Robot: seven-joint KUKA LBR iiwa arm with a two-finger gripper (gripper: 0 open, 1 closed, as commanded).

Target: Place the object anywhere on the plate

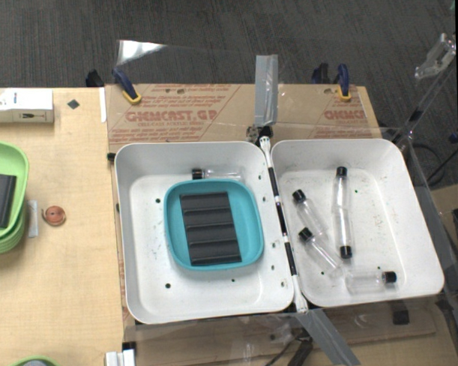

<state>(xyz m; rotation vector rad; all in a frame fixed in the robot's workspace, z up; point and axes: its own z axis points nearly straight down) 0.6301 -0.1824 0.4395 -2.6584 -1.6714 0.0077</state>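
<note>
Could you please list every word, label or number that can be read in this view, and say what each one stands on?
"GIEMCAST GP", roughly, in red print on the protective film of the clear sheet behind the left bin; the letters are blurred, so the spelling is uncertain.
A cut-off repeat of the same red print at the sheet's right end; too partial to read.
Dark marks on the white box at the far left: too small to read.

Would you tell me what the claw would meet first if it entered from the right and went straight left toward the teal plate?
Probably the right bin's wall, then the clear tubes lying inside; height is unclear.
</note>
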